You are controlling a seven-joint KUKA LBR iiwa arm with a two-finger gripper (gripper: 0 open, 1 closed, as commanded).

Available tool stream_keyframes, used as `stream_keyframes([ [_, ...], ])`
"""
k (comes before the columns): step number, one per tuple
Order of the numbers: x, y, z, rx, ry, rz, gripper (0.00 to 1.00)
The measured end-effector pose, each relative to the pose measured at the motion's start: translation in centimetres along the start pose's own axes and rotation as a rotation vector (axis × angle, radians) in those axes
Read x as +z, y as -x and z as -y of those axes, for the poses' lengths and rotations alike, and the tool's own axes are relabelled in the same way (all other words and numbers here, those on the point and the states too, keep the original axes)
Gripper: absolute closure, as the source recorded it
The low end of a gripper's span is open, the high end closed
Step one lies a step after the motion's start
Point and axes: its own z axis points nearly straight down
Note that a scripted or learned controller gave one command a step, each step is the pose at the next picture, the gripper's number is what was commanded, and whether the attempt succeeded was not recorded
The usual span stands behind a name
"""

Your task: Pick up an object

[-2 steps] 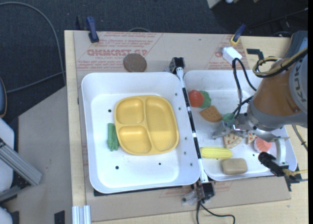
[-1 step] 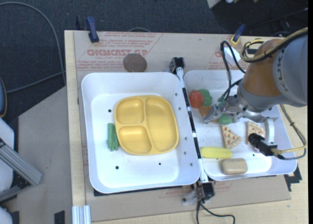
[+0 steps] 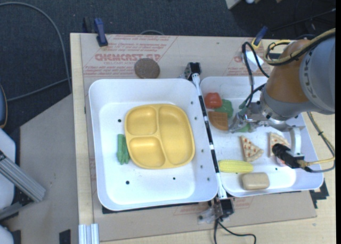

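My arm came in from the right of the frame, its orange band above the right bin (image 3: 306, 181), and my pincer (image 3: 242, 122) hung low over the upper middle of that bin. I could not tell its state from this angle.

Just left of the pincer lay a brownish-orange piece (image 3: 217, 120), with a green leafy piece (image 3: 227, 106) above it and a red tomato-like piece (image 3: 213, 99) at the bin's upper left. I could not tell whether the pincer touched any of them.

Below the pincer, toward the lower right of the frame, lay a pizza slice (image 3: 250, 147), and a second wedge (image 3: 277, 142) to its right, near the black part of my wrist. An ear of corn (image 3: 235, 167) rested along the bin's lower left edge, with a tan bread roll (image 3: 254, 180) just below it.

The left bin (image 3: 106, 184) on the counter (image 3: 80, 78) held a yellow divided plate (image 3: 159, 135) at its centre and a green pea pod (image 3: 123, 148) against the plate's left rim. A brown disc (image 3: 146, 68) sat on the counter above that bin.
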Motion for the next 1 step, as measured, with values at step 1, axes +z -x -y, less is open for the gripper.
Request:
stream_keyframes([
  [1,-9.06,-6.66,-3.33,-0.001,-0.001,-0.002,1.0],
])
